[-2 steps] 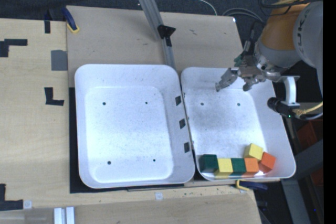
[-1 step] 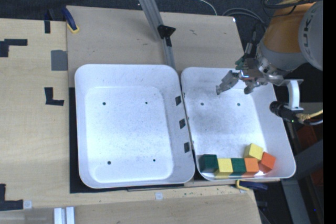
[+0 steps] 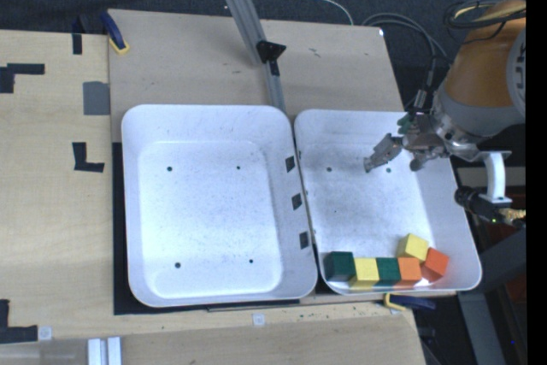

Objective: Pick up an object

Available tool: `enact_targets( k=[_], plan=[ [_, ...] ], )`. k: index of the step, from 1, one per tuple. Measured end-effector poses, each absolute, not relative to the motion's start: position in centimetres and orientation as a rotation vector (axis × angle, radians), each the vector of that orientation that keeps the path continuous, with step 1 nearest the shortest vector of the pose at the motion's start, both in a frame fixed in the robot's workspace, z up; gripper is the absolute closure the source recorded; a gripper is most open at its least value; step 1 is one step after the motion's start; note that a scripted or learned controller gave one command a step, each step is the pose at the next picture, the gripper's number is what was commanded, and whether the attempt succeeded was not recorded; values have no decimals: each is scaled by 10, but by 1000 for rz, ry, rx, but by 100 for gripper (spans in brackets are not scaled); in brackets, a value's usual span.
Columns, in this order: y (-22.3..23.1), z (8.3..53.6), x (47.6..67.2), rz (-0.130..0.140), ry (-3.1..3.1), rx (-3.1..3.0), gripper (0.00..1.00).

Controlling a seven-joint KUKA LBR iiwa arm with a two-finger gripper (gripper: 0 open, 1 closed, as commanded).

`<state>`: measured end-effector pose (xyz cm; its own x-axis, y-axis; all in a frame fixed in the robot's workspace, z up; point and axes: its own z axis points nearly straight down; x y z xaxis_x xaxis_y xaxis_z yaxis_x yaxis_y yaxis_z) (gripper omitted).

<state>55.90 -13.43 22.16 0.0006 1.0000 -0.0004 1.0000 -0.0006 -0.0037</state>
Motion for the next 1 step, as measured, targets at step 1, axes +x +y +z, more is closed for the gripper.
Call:
enact_targets(
  k=[1],
  plan=[
    [-133,211,513,6,-2218,-2219,0]
  ],
)
